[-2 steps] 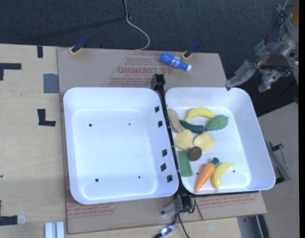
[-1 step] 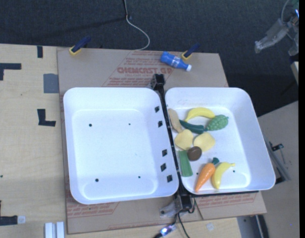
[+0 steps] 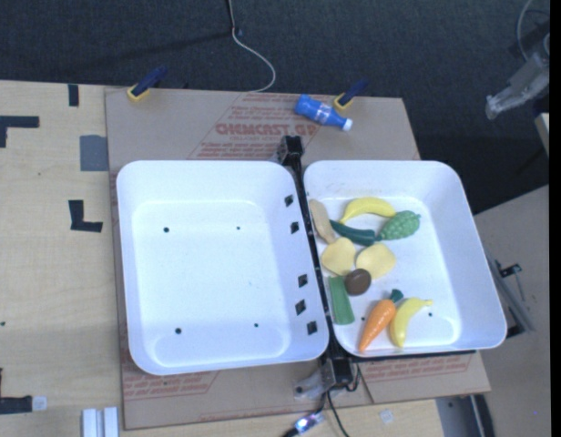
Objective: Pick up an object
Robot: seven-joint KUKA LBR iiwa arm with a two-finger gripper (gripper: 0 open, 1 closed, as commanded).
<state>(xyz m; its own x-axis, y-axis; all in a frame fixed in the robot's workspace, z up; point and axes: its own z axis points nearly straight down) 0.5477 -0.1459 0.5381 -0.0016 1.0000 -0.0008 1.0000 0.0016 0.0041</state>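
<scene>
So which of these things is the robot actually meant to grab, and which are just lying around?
For the job:
carrot
two bananas
green bumpy fruit
brown ball
right bin, which holds them

Just lying about:
blue bottle
blue and yellow clamps
left bin

L bin (image 3: 208, 271) open; R bin (image 3: 444, 244) toys crowd left.
</scene>
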